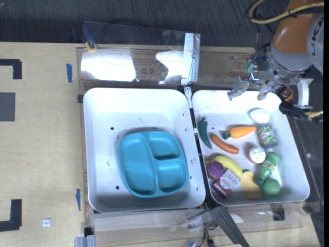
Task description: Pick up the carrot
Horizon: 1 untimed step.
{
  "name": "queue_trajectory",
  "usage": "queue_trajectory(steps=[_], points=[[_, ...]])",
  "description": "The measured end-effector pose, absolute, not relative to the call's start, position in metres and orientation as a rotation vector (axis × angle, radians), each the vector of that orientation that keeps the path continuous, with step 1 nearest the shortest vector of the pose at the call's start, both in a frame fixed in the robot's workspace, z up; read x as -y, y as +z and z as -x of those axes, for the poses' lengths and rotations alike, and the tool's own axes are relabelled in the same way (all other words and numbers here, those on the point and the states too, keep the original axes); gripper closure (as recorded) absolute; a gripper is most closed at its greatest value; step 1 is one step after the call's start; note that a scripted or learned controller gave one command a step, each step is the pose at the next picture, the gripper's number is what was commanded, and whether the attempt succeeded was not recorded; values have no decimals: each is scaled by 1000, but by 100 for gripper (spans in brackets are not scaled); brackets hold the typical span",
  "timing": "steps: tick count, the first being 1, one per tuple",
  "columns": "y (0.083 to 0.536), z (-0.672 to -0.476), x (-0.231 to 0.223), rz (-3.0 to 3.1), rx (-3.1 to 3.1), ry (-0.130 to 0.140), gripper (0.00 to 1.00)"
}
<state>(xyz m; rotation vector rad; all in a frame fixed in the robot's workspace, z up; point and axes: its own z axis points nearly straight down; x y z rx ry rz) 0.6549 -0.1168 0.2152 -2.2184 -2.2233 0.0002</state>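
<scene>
Pincer [251,89] spread wide, holding nothing, at right bin's [297,153] 12 o'clock rim; carrot [242,132] lies at its 6 o'clock.

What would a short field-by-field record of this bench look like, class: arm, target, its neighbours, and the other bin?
arm: gripper above the far edge of the right bin, nothing between its jaws
jaws: apart
target: carrot, lying flat in the right bin, leafy end pointing left
neighbours: sausage just below-left of it, white egg above-right, green can to its right
left bin: holds a blue divided tray
task state: carrot not yet picked up
</scene>
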Motion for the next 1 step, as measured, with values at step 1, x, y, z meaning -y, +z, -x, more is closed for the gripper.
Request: queue_trajectory(steps=[1], points=[[227, -656, 116, 2219, 2228, -4, 100]])
